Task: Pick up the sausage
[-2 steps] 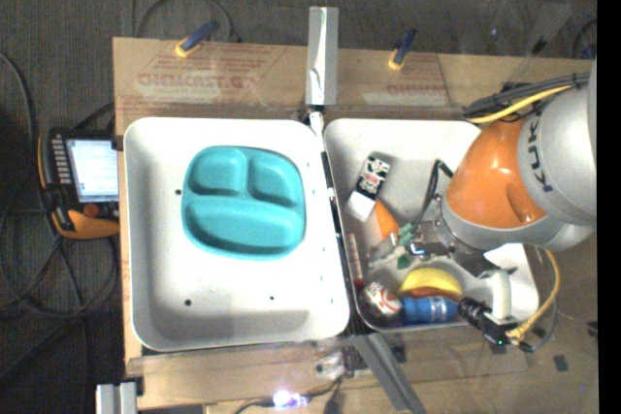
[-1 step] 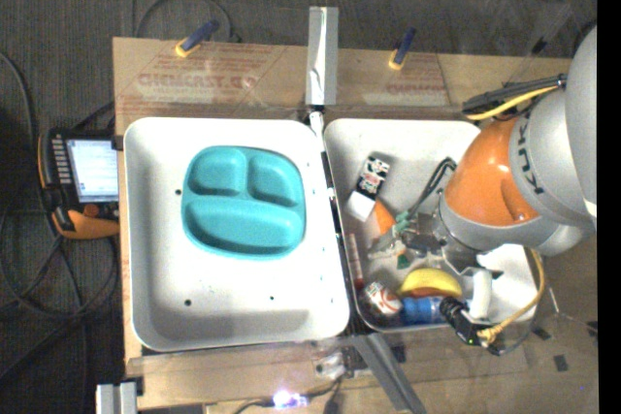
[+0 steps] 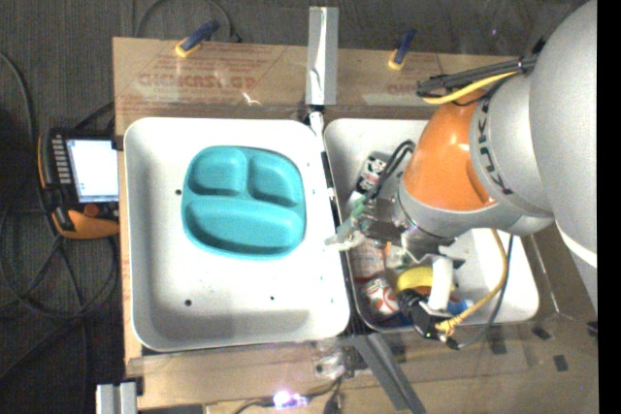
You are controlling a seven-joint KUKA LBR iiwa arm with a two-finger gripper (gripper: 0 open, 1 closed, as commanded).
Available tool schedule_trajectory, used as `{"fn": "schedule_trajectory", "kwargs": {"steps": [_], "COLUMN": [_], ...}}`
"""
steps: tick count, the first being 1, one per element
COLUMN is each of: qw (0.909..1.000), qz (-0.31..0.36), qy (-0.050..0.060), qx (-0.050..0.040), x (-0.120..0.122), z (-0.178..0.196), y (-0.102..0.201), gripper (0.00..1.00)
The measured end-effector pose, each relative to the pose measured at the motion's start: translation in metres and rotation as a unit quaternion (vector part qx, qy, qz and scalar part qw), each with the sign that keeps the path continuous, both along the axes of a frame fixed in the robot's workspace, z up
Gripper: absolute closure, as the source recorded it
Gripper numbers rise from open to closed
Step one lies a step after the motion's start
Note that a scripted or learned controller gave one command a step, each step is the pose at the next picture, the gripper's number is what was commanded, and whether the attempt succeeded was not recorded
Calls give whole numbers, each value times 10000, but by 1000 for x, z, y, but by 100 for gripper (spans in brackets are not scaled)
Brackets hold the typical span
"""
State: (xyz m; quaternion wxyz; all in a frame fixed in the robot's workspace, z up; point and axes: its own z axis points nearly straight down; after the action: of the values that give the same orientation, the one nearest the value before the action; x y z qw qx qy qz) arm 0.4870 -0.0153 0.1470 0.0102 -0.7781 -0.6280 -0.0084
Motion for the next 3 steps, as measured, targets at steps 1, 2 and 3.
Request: {"fn": "schedule_trajectory", "kwargs": {"steps": [1,2,3], "qw": [10000,10000,10000], "qz": [-2,-3,-3], "qy": [0,0,0], "qx": [1,0,0], "x": [0,0,0], "z": [0,0,0], "y": [0,0,0], "gripper": [0,0,0]}}
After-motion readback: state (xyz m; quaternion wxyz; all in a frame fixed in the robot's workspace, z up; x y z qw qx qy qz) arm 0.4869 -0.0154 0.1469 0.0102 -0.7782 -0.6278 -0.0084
